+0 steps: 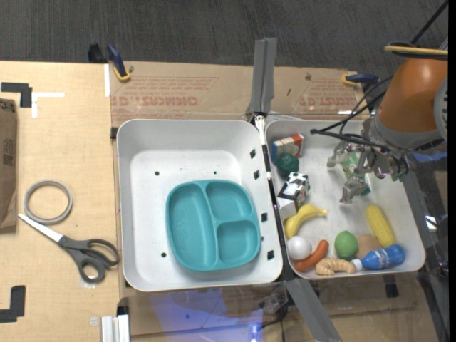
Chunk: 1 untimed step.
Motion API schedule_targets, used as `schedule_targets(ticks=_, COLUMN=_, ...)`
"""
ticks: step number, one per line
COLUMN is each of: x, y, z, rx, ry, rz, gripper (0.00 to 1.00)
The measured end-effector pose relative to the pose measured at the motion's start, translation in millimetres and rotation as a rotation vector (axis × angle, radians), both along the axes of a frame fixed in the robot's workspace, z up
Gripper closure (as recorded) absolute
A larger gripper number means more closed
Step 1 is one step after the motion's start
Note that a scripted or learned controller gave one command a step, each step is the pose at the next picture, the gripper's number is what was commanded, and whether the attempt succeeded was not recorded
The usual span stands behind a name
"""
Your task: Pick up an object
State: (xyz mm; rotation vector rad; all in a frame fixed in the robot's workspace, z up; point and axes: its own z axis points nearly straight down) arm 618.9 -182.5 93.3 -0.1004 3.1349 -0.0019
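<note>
On the pale wooden worktop we see two shallow white bins: the left bin carries a teal divided plastic tray, and the right bin carries small toys. Our grey arm with its orange band hangs over that right bin, its end effector low above bare floor; whether it is open or closed we cannot tell. We judge this the approach step. The yellow toy corn cob lies nearest, so next we must centre over it and descend.
</note>
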Motion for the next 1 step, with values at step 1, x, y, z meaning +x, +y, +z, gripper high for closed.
schedule_targets(ticks=1, x=24.6, y=-39.3, z=0.6, rx=0.0, ry=-0.002, rz=-0.078, gripper=0.0)
